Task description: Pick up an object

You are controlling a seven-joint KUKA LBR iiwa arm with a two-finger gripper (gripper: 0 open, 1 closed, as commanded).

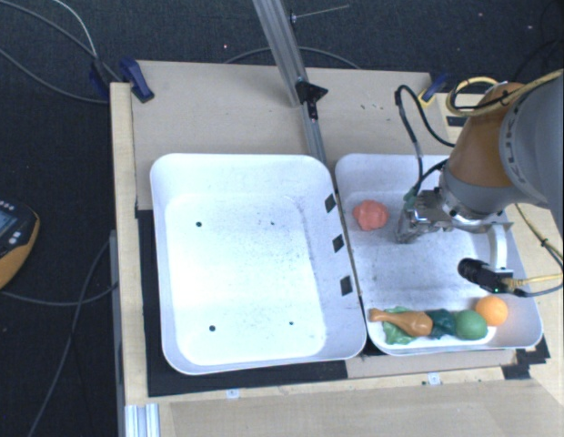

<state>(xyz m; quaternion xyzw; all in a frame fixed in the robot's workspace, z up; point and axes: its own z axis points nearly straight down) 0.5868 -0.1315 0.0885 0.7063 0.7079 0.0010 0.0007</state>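
In the right bin (391,262), the fingers (407,232) hang beside a pink ball (372,214), their state unclear.

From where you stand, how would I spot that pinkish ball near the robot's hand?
Look in the right-hand shallow white bin, at its far end. The round pinkish-red ball lies there alone, just left of the hand. The other toys, an orange ball, a green one and a brown drumstick, crowd the near edge.

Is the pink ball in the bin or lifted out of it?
In. The pink ball lies on the floor of the right bin, just left of the gripper, not between its fingers.
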